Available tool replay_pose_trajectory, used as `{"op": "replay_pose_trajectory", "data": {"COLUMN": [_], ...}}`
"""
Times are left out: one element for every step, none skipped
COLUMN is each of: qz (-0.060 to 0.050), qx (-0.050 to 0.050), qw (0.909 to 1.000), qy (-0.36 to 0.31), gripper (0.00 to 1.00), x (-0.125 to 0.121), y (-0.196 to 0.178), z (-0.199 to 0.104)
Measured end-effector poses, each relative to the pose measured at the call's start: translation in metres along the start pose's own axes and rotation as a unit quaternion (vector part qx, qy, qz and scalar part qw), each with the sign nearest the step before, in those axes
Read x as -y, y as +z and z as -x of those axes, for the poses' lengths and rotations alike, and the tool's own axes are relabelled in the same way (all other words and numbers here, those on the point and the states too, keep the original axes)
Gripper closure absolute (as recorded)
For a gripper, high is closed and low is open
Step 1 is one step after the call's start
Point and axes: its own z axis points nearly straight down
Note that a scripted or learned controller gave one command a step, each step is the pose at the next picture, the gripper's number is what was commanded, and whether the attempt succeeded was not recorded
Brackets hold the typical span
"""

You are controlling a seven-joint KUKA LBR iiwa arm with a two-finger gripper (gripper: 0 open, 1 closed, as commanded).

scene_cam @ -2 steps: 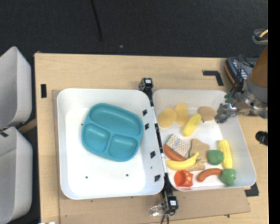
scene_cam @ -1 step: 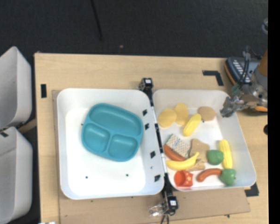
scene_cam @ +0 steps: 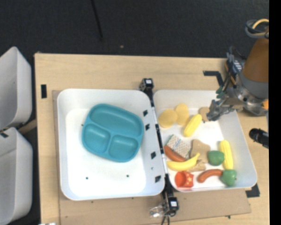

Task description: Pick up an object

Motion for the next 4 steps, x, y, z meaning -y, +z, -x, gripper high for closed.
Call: {"op": "replay_pose_trajectory", "data": {"qz": [0.000, -0.001, 0.000, 0.001], "qx": [0.000, 0.000, 0.000, 0.000], "qw": [1.0000, 1.0000, 1.0000, 1.0000], "qy": [0.001, 0.000, 0.000, -0.001], "gripper": [1.00, 1.00, 1.00, 1.00], "x": [0.016, 0.030, 0.034, 0.041], "y": [-0.003, 0.009, 0.018, 0.002], "z": [-0.044, -0.091, -0.138, -0.189]}}
